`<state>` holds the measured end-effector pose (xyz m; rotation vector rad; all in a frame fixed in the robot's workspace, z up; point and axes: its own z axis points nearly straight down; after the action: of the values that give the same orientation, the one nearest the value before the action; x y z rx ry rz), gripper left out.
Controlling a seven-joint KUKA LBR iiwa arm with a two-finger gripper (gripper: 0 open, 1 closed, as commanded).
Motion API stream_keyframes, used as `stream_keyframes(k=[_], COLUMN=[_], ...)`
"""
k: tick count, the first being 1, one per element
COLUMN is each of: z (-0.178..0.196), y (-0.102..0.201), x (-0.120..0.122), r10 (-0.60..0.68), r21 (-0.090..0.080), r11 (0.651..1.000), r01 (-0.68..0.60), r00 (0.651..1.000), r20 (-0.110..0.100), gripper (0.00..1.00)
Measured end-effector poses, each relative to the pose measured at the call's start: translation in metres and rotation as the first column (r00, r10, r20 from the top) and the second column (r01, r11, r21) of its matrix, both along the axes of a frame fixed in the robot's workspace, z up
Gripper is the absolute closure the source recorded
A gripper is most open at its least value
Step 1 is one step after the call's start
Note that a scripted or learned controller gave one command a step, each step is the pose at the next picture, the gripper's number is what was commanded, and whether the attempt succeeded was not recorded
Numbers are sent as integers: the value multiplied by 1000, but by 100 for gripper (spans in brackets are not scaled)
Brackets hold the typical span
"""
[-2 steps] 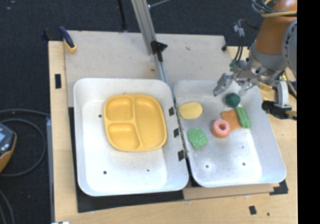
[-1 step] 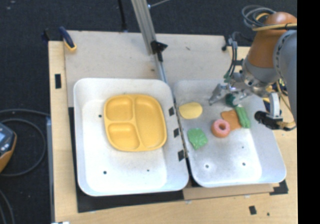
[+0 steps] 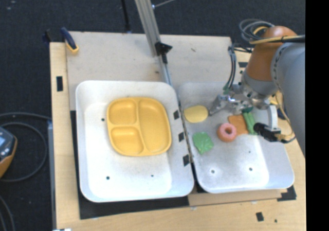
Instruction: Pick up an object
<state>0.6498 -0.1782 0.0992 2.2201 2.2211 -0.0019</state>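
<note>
**Claw hanging over the right bin**

Claw (image 3: 222, 102) is hovering beside the yellow lump (image 3: 196, 114) in the right bin (image 3: 241, 173); its grip cannot be told. A pink ring (image 3: 226, 132) and green piece (image 3: 202, 143) are lying nearby. No writing is readable.

Yellow tray (image 3: 139, 125) in left bin (image 3: 92, 173) — claw (image 3: 220, 102) over right bin (image 3: 247, 173)

grey arm (image 3: 291, 78) with orange band, looped cables, metal gripper (image 3: 222, 102).
</note>
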Motion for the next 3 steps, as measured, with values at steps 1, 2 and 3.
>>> stream_keyframes(k=[1, 2, 3], z=[15, 64, 129], y=[-1, 1, 4], x=[2, -6, -8], r10=[0, -3, 2], r21=[-2, 0, -1], r11=[1000, 1000, 1000], r01=[0, 3, -2], r00=[1000, 1000, 1000], r20=[6, 4, 8], gripper=[100, 100, 100])
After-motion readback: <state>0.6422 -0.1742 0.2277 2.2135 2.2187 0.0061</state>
